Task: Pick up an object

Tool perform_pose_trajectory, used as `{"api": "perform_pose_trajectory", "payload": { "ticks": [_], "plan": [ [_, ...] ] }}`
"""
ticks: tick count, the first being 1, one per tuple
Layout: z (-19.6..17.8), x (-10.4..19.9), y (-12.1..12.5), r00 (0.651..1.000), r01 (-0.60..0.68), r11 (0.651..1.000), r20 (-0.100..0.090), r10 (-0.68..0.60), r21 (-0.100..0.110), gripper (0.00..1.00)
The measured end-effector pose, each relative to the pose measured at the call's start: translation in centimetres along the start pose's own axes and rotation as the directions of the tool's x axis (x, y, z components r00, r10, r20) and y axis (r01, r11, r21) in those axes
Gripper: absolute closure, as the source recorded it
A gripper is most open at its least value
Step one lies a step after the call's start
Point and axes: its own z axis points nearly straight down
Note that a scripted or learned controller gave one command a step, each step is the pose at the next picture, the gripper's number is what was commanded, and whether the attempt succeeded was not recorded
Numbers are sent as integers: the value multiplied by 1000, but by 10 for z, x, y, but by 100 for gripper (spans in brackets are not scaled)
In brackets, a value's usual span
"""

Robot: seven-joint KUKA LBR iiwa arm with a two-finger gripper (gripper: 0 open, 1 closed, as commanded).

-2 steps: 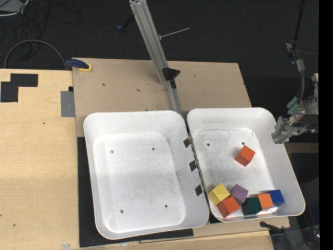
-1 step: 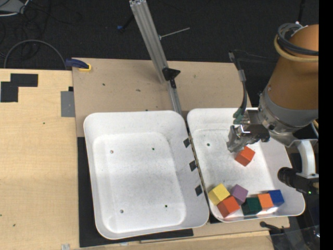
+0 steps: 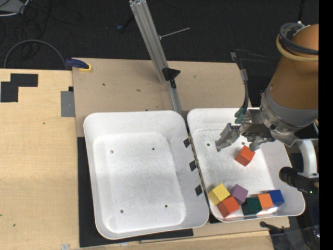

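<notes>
1. My fingers [image 3: 240, 139] hang over the right-hand shallow white plastic bin [image 3: 205, 120]. One grey finger [image 3: 227, 137] sticks out to the left, the other sits by the small orange-red cube [image 3: 244, 155]. They look spread fairly wide, with nothing between them.

2. That orange-red cube is my nearest target. It lies just below and slightly right of the fingers, tilted on an edge or corner, not lying flat on the bin floor. I cannot tell whether the right finger touches it or only hovers above it.

3. The move turns on this offset: the cube is beside the gap, not inside it. I judge the fingers need to shift toward the cube and drop lower before closing. Being a cube, it has no long axis, but its tilt could make it roll away.

4. Further from the fingers, along the bin's near edge, sits a cluster: a yellow cube [image 3: 219, 192], a red cube [image 3: 228, 206], a purple cube [image 3: 239, 192], a green block [image 3: 252, 205], an orange block [image 3: 266, 200] and a blue block [image 3: 277, 197], packed touching one another.

5. The grey arm with its orange band [image 3: 296, 72] comes in from the right of that bin.

6. The left-hand white bin [image 3: 135, 120] sits alongside on the wooden bench [image 3: 36, 155].
</notes>
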Motion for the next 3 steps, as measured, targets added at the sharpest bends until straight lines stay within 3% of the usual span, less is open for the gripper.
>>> {"api": "perform_pose_trajectory", "payload": {
  "ticks": [1,2,3],
  "plan": [
    [5,12,0,1000,0,1000,0,0,1,0],
    [-47,62,0,1000,4,1000,-2,-4,-5,0],
    [-152,1,6,1000,1,1000,0,-1,0,0]
  ]
}}
